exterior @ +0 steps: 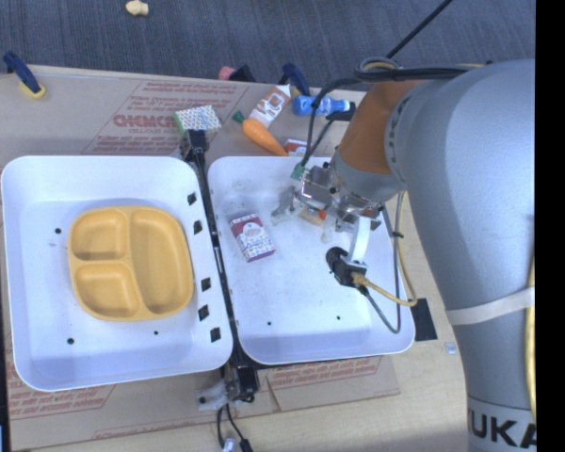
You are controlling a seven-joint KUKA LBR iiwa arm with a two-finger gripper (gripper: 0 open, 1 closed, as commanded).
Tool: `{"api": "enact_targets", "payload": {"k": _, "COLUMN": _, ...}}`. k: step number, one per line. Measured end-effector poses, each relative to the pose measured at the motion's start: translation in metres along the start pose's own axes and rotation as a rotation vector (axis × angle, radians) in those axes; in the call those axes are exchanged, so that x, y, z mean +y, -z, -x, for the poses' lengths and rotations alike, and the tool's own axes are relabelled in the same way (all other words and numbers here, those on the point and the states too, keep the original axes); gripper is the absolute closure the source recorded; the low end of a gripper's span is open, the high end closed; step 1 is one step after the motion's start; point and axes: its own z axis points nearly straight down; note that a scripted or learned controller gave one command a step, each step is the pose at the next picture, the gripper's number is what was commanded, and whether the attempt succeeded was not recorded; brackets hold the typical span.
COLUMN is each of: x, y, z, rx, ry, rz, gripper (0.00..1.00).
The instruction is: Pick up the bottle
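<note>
A small white bottle (pixel 270 107) with an orange label and a green cap lies on the cardboard just behind the right bin (pixel 292 332). My gripper (pixel 313 205) hangs low over the back middle of that bin, well in front of and to the right of the bottle. A small orange and red thing (pixel 313 217) peeks out beneath the gripper; I cannot tell what it is or whether it is held.
A red and white packet (pixel 251 236) lies left of the gripper in the right bin. A yellow divided plate (pixel 130 260) sits in the left bin. An orange carrot-shaped toy (pixel 264 137) and a blue object (pixel 320 105) lie by the bottle.
</note>
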Motion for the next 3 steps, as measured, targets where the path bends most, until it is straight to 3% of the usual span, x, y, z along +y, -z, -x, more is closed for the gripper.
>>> {"api": "enact_targets", "payload": {"k": 1, "x": 0.0, "y": 0.01, "z": 0.0, "rx": 0.001, "ry": 0.005, "rz": -0.003, "gripper": 1.0}}
{"api": "enact_targets", "payload": {"k": 2, "x": -0.073, "y": -0.004, "z": -0.025, "rx": -0.001, "ry": 0.011, "rz": 0.0, "gripper": 1.0}}
{"api": "enact_targets", "payload": {"k": 3, "x": -0.142, "y": 0.066, "z": -0.049, "rx": 0.0, "ry": 0.09, "rz": 0.001, "gripper": 1.0}}
